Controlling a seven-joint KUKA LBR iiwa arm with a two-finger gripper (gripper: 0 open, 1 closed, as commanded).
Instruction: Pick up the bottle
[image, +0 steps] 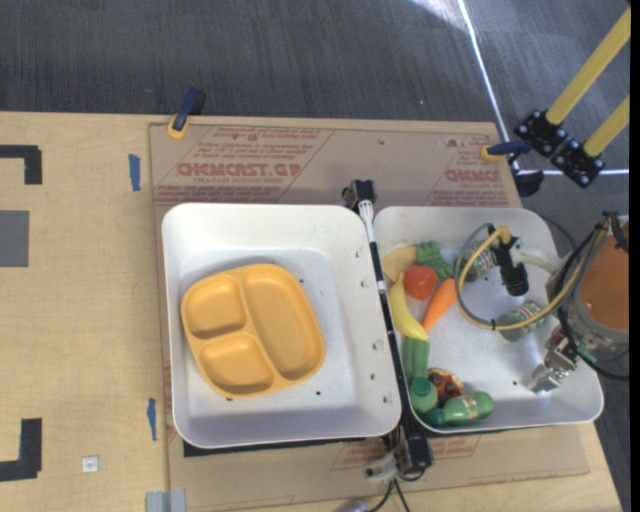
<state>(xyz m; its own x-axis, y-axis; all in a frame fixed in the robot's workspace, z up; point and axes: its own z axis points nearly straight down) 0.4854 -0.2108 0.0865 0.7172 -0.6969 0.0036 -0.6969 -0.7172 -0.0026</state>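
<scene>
Best to carry the gripper (548, 376) from the right side of the right bin (585, 400) toward its front edge. Should centre over the green bottle (468, 405), lying flat near the front-left corner, and close across its narrow width, clear of the green toy (424, 392) touching it. Cannot tell the gripper's spread from this angle. Crowded along that bin's left wall: banana (402, 310), carrot (438, 303), tomato (420, 281). Resting mid left bin (200, 400): a yellow divided plate (252, 328).
</scene>
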